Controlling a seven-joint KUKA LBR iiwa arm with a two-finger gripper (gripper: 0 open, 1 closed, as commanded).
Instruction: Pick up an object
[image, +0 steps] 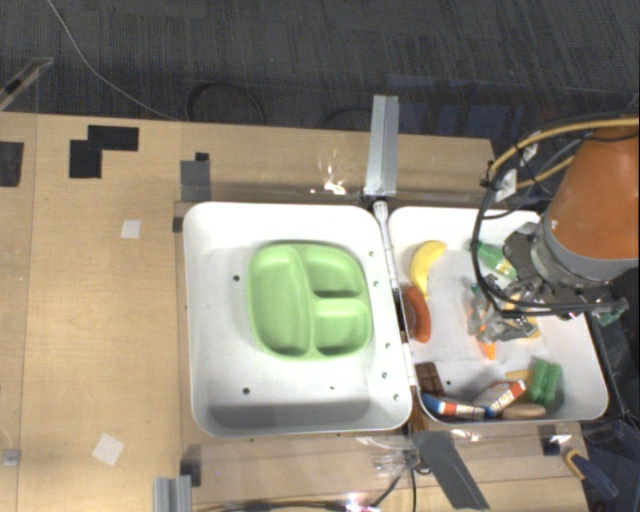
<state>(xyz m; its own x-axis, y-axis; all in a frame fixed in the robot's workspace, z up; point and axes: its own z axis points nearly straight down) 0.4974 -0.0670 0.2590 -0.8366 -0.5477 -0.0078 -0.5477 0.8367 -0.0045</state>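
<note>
Gripper (497, 318) low in right bin (590, 400), tips obscured by clutter.

Single fixed camera above the bench (90, 330), looking down at a slant, both bins (215, 400) in frame

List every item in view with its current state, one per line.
green tray: upright in left bin
banana: lying in right bin
sausage: lying by divider
green block: resting near front corner
gripper: low over right bin
</note>
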